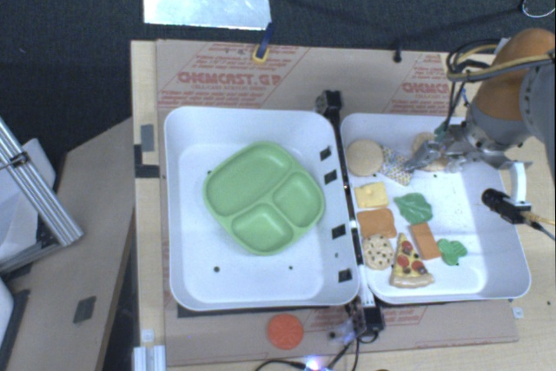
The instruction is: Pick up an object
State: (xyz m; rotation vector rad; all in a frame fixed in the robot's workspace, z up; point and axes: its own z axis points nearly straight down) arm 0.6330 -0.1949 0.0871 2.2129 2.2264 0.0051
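Tool low in right bin, grip state unclear, beside a round tan bun

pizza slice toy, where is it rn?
The pizza slice lies in the right bin, near its front edge, just right of the cookie and below the orange block.

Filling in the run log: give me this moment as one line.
arm: over right bin | tool: low at bin's far side beside round bun | grasp: cannot tell | left bin: green divided plate
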